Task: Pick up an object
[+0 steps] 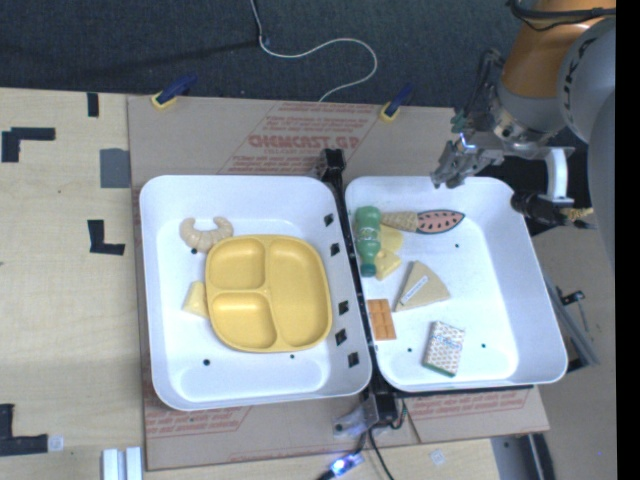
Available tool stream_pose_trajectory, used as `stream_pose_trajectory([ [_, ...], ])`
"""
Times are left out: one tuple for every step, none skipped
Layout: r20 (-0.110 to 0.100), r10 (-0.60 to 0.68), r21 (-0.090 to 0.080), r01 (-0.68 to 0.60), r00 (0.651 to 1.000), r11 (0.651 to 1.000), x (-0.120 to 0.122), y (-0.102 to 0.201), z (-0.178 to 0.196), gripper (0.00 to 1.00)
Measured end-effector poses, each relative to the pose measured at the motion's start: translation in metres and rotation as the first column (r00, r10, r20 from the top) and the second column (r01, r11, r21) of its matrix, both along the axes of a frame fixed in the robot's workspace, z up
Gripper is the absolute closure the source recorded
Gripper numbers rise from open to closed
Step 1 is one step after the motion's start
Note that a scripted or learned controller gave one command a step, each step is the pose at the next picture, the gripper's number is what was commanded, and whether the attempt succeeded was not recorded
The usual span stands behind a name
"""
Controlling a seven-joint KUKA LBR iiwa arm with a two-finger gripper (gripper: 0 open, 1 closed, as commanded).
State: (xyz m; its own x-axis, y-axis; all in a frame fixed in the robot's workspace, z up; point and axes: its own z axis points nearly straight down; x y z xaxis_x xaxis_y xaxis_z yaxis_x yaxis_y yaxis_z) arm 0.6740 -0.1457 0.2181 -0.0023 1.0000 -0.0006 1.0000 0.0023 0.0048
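My gripper (450, 171) hangs over the far rim of the right bin (520, 268), above and to the right of a watermelon slice (438, 220). Nothing shows between its fingers. In that bin also lie a green bottle (367, 238), a yellow cheese piece (389, 251), a pale sandwich wedge (423, 288), an orange cracker (381, 319) and a patterned sponge block (444, 348). The left bin (160, 268) holds a yellow divided plate (268, 292), a tan croissant-shaped piece (204, 232) and a yellow wedge (195, 297) partly under the plate.
The bins sit side by side on a cardboard sheet (290, 138) on the bench. A white cable (320, 53) loops across the dark floor at the back. The arm's grey and orange body (555, 48) fills the upper right.
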Motion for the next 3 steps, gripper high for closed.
stream_pose_trajectory([
  [-0.005,-0.001,0.001,0.001,1.000,1.000,0.000,0.001,0.007,1.00],
  [-0.008,0.002,0.001,-0.002,1.000,1.000,-0.039,0.050,0.006,1.00],
  [-0.008,0.003,0.002,-0.003,1.000,1.000,-0.064,0.097,0.016,1.00],
])
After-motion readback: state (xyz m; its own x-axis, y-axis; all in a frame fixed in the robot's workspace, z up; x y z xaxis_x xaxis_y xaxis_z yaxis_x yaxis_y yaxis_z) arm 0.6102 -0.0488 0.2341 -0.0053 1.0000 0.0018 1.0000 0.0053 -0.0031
